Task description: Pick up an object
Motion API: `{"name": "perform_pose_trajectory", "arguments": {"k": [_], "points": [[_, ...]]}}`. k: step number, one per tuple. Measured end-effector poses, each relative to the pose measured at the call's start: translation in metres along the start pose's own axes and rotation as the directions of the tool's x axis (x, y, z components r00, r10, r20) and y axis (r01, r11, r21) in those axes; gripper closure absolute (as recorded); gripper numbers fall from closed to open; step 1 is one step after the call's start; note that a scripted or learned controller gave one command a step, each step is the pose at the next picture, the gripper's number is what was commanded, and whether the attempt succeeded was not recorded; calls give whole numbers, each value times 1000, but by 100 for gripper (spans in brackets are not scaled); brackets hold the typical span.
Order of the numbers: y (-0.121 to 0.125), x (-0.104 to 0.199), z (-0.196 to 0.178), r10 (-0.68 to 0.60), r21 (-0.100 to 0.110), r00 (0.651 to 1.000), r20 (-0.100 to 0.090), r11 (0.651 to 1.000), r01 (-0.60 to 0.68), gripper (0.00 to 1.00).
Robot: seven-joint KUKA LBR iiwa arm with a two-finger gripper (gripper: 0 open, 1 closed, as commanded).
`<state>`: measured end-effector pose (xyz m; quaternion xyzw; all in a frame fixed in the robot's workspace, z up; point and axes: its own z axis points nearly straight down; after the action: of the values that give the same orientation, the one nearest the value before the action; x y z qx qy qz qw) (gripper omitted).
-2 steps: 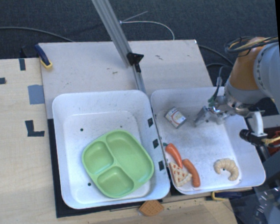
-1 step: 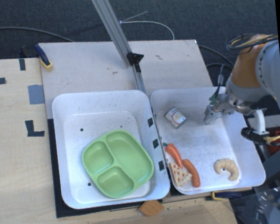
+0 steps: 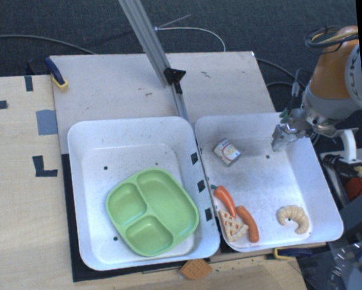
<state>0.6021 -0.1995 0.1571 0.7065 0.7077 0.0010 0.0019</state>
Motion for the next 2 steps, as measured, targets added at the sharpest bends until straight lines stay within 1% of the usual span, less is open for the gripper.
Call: {"name": "perform_pose_trajectory", "arguments": {"k": [1,2], "points": [[1,0,-53,0,0,1000,0,1000,0,100],[-14,49,-45,-3,6,1000,-3,1000,3,100]]}}
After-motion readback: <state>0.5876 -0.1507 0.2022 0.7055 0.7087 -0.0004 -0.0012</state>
